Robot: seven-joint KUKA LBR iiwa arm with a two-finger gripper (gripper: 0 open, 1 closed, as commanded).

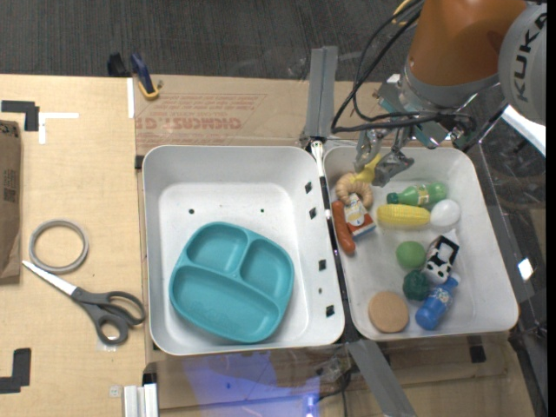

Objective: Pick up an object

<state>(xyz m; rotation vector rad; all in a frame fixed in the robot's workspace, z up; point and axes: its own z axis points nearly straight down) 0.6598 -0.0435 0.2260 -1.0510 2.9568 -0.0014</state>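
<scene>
Hovering pincer (382, 156) over yellow toy (368, 170)

A robotics lab; a KUKA arm (469, 33) over a taped-up bench (78, 172); two white bins (156, 233); carpet (217, 16) behind.

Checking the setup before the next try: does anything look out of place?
Nothing looks spilled or damaged. The toys sit in the right bin, the teal plate in the left bin. Scissors and a tape roll lie on the bench.
</scene>
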